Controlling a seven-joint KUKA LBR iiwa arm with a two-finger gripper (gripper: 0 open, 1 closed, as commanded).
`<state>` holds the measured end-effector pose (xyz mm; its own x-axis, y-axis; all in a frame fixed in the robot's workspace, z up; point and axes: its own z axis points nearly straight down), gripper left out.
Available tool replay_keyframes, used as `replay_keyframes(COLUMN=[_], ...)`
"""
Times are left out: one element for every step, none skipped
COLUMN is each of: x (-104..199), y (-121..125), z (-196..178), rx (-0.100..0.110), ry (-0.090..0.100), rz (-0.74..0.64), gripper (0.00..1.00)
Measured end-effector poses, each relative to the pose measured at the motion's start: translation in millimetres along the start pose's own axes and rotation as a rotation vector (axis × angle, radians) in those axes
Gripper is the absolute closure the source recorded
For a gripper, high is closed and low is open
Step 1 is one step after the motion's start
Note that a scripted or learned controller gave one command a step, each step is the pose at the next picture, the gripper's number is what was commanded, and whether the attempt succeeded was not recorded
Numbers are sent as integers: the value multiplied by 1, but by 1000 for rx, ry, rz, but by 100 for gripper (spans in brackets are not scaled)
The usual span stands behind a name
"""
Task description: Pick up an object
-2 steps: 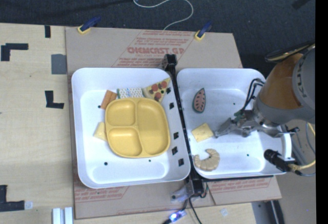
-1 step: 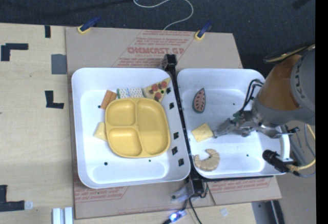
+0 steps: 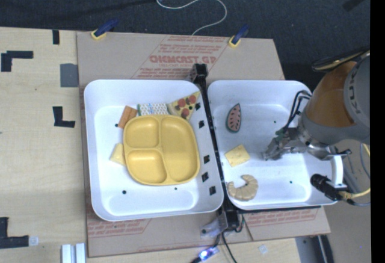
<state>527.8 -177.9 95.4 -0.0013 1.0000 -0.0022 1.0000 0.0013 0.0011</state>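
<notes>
camera view | gripper [image 3: 274, 150] hovering low in right bin [image 3: 264, 90], fingers' state impossible to tell | nothing visibly gripped | nearest candidates: cheese wedge [image 3: 236, 156] just beside, croissant [image 3: 243, 187] near | pick pending, lift remaining

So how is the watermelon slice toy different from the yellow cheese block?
The red watermelon slice toy is a dark-edged wedge with seeds; the pale yellow cheese block is plain and squarish. The watermelon lies farther from the croissant toy; the cheese lies just above it. Both lie in the right white bin, near its left side.

Grey arm [image 3: 361, 105], orange band [image 3: 329, 99], black cables [image 3: 296, 108]
</notes>
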Motion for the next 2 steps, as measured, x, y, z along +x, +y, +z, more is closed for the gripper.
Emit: replay_keyframes(x=[0,-1], y=[2,6], z=[-63,-105], rx=[-2,-2], ry=[1,1], rz=[0,-1], gripper=[100,100])
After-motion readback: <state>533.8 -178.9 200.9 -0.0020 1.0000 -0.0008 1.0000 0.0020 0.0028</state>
